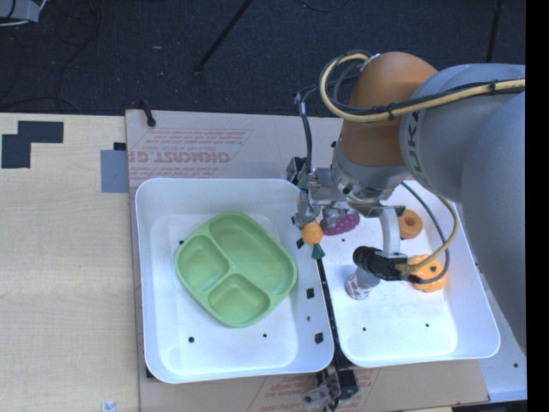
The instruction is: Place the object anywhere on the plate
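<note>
A light green divided plate (236, 269) lies in the left bin (163, 350). My gripper (309, 220) hangs over the wall between the two bins, just right of the plate's upper right edge. It is shut on a small orange toy with a green tip (312, 233), which dangles below the fingers above the bin divider. The orange-banded wrist and grey arm cover the top of the right bin (463, 337).
In the right bin lie a purple toy (343, 223), an orange ring (412, 223), an orange and black object (425, 273) and a small pale cup-like piece (357, 287). A cardboard sheet (189, 148) lies under the bins.
</note>
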Available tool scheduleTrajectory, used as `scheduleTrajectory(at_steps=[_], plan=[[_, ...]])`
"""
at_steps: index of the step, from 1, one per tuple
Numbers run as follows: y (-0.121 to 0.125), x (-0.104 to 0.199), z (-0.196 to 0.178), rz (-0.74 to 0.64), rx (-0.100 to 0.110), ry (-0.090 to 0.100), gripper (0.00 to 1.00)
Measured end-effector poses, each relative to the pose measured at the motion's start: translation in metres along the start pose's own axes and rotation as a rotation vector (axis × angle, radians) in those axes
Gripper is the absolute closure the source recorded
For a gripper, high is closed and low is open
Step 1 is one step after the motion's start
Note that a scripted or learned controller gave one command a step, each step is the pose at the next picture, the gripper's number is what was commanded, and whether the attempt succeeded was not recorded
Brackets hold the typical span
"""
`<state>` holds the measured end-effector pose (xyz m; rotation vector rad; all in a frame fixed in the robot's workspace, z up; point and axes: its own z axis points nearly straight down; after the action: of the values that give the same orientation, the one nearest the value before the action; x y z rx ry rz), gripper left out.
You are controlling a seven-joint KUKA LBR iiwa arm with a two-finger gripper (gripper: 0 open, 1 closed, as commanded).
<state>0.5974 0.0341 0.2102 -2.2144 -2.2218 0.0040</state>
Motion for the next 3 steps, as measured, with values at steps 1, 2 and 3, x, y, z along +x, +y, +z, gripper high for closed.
scheduleTrajectory(at_steps=[1, 2, 3], plan=[[0.003, 0.046, 0.001, -0.001, -0.002, 0.000, 1.00], [0.010, 0.095, -0.004, -0.001, -0.003, 0.000, 1.00], [-0.003, 0.108, -0.014, 0.002, 0.000, -0.001, 1.00]])
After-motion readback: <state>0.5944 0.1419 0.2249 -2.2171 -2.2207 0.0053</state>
